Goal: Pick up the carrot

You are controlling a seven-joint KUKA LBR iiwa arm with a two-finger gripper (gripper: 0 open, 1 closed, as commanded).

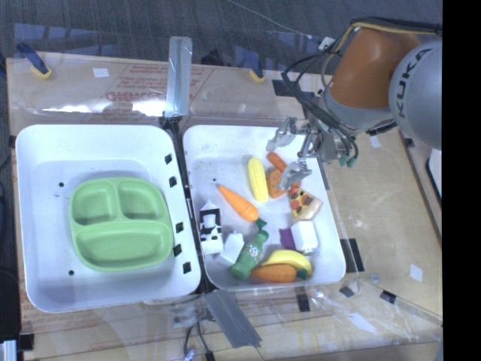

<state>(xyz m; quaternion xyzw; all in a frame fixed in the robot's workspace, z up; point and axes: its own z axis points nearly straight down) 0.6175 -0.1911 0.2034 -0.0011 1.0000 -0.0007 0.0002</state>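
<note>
The carrot (237,202), orange with a green stub at its lower right end, lies slantwise in the middle of the right bin (197,173). My gripper (290,155) hangs over the bin's upper right part, to the right of and above the carrot and well apart from it. Its fingers (296,174) stand open, with a small orange piece (276,160) on the bin floor just left of them. Nothing is held.
Near the carrot lie a yellow corn cob (257,179), a pizza slice (304,203), a green bottle (249,253), a banana (287,259) and a black-and-white carton (210,229). The left bin holds a green divided plate (120,222).
</note>
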